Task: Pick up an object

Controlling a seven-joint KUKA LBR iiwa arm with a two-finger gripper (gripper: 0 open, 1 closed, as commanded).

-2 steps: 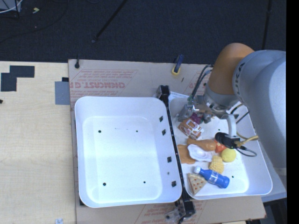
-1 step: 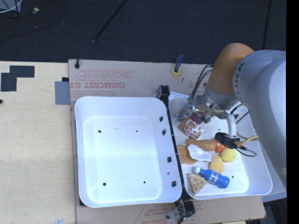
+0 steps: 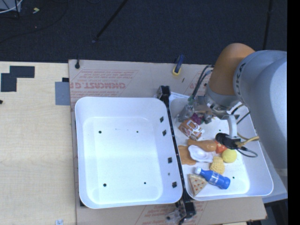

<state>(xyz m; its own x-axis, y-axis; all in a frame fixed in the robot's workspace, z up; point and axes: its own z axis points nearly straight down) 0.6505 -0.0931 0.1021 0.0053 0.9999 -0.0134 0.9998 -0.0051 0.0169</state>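
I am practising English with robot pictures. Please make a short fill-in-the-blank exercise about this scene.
1. The blue bottle lies in the ____ bin as the camera sees it.
2. The arm has an ____ band above the wrist.
3. The yellow ball lies in the same bin as the ____ bottle.

Missing words: right; orange; blue

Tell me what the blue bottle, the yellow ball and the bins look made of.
Blue bottle: likely glossy plastic, going by its sheen and white cap. Yellow ball: smooth, possibly plastic or rubber; too small to tell. Bins: white moulded plastic by the look, with rounded corners and soft reflections.
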